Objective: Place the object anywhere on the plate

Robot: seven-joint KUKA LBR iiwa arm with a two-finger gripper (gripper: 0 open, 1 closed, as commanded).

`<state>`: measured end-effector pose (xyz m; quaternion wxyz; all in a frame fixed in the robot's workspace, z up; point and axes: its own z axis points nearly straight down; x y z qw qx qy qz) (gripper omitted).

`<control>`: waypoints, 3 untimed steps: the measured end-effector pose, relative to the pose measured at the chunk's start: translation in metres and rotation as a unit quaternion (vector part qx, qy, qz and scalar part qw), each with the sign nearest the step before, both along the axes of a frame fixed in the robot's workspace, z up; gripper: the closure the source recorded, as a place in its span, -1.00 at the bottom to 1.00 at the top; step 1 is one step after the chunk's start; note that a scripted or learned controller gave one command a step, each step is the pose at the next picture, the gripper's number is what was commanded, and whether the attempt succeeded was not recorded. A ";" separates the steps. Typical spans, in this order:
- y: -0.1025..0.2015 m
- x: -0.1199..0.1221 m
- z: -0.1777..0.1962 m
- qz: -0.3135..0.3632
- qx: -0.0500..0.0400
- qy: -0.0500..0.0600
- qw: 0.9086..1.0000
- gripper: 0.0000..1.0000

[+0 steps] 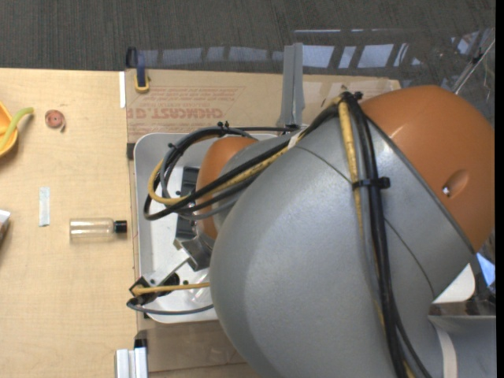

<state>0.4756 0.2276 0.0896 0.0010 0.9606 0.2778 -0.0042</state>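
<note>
The arm (339,242) is the biggest thing in view: its grey body and orange joint cover most of the right and lower half, reaching from the right over a white bin (153,152), of which just the left wall and a strip of floor are visible. Black and yellow cables (185,172) loop out from the arm across that strip. Where the arm ends, low inside the bin, some dark parts near the left wall are probably the gripper (189,239), but they are too hidden and too small to be sure, and I cannot tell whether it is released, clenched or grasping anything. No plate and no plain task object can be made out in the visible part of the bin, so the relation the coming move turns on, which way the object lies from the gripper and how its long axis runs, cannot be read here; it may well lie under the arm's bulk. To the left of the bin, the wooden worktop (71,290) has plenty of open room. On it a small clear bottle with a black cap (96,227) lies on its side, long axis left to right, cap end toward the bin and just beside its wall. Further left are a small pale strip (44,206), a small round reddish piece (53,119), and a yellow-orange thing (8,128) cut off by the left edge. Inside the bin, room looks tight, with the left wall and cables close by.
</note>
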 end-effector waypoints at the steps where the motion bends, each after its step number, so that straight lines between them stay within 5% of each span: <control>1: -0.001 0.002 0.001 -0.183 -0.001 -0.003 0.983 1.00; 2: -0.001 0.116 0.021 -0.170 0.001 -0.004 0.985 1.00; 3: 0.000 0.033 0.001 -0.156 -0.001 -0.002 0.988 1.00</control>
